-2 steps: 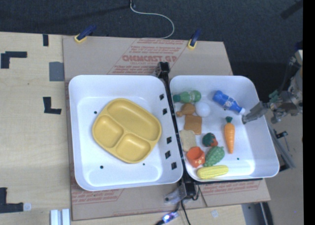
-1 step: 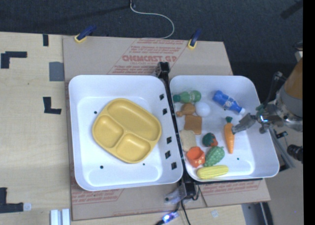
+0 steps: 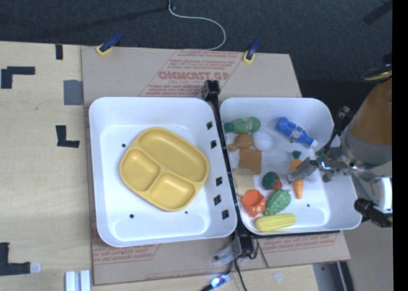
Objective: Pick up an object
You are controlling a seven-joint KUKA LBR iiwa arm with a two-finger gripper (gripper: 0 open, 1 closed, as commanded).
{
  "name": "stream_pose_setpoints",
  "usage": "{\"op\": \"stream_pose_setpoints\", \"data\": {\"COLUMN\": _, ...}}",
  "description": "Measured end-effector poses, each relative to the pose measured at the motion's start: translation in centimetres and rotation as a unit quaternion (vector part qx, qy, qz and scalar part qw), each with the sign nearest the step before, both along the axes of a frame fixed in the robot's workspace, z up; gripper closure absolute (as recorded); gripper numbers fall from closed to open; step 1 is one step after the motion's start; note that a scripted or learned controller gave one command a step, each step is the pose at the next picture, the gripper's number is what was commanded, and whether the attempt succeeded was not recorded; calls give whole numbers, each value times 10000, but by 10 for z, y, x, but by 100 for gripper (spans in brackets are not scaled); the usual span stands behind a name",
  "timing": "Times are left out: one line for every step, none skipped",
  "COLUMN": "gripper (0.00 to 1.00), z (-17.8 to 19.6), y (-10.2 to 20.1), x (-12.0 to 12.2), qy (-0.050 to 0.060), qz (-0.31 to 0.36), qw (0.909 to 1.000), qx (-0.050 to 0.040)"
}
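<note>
The right bin (image 3: pixel 319 113) holds several toy foods. My gripper (image 3: pixel 305 170) reaches in from the right and hovers low over an orange carrot (image 3: pixel 298 187) near the bin's right side. Just left of it lies a dark green piece (image 3: pixel 271 180). A blue bottle (image 3: pixel 294 130) lies at the back, above the gripper. A green bottle (image 3: pixel 246 124), a white ball (image 3: pixel 262 141) and a brown block (image 3: pixel 250 162) sit toward the bin's left wall. At the front lie an orange cup (image 3: pixel 253 202), a bumpy green vegetable (image 3: pixel 279 200) and a yellow corn cob (image 3: pixel 275 221). I see nothing lifted.
The left bin (image 3: pixel 105 156) carries a yellow divided plate (image 3: pixel 164 167). A black divider (image 3: pixel 220 156) with clips runs between the bins. The arm's grey and orange body (image 3: pixel 376 130) stands over the right bin's right rim. A cable (image 3: pixel 191 19) loops behind the bench.
</note>
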State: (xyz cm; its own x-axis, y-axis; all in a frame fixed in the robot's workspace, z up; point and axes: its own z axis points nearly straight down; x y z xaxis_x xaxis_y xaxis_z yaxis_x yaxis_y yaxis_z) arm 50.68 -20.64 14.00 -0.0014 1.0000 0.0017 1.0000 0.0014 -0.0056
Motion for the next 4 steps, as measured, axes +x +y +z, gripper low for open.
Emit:
{"op": "stream_pose_setpoints", "data": {"gripper": 0, "z": -54, "y": 1, "x": -1, "qy": -6, "qz": -2, "qw": 10000, "qx": -5}}
{"op": "stream_pose_setpoints", "data": {"gripper": 100, "z": -41, "y": 1, "x": 0, "qy": -13, "qz": 1, "qw": 10000, "qx": -3}}
{"op": "stream_pose_setpoints", "data": {"gripper": 100, "z": 4, "y": -6, "x": -1, "qy": -32, "qz": -9, "qw": 10000, "qx": -11}}
{"op": "stream_pose_setpoints", "data": {"gripper": 100, "z": 46, "y": -4, "x": -2, "qy": -40, "qz": 1, "qw": 10000, "qx": -13}}
